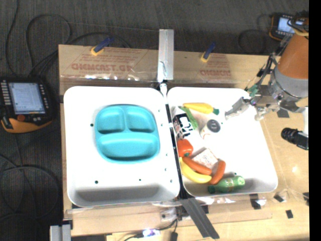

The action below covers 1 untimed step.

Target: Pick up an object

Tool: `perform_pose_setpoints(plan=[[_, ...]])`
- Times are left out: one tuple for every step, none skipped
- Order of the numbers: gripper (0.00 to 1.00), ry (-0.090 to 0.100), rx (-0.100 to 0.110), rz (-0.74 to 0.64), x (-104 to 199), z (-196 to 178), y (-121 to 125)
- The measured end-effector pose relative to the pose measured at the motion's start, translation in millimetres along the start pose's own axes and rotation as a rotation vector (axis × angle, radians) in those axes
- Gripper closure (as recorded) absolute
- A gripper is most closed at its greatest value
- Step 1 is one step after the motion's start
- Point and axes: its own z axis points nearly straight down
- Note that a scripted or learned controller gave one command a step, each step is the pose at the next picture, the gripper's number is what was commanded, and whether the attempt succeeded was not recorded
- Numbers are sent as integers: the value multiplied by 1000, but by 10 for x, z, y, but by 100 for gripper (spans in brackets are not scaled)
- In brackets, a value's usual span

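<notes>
1. Camera view: the gripper [246, 107] hovers over the right bin's [261, 149] upper right part; whether its fingers are spread or pressed together, I cannot tell.
2. Left of the gripper lies a yellow toy corn cob [199, 107].
3. A green bottle [226, 184], carrot [201, 165] and banana [192, 174] lie well below the gripper.
4. A blue divided tray [128, 133] sits in the left bin [80, 179].

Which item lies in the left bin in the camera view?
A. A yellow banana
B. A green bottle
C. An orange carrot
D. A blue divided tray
D: the blue divided tray sits alone in the left bin, while the toy foods crowd the right bin.
</notes>
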Motion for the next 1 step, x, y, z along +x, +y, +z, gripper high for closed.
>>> perform_pose_setpoints(plan=[[0,-1,0,-84,207,1172,375]])
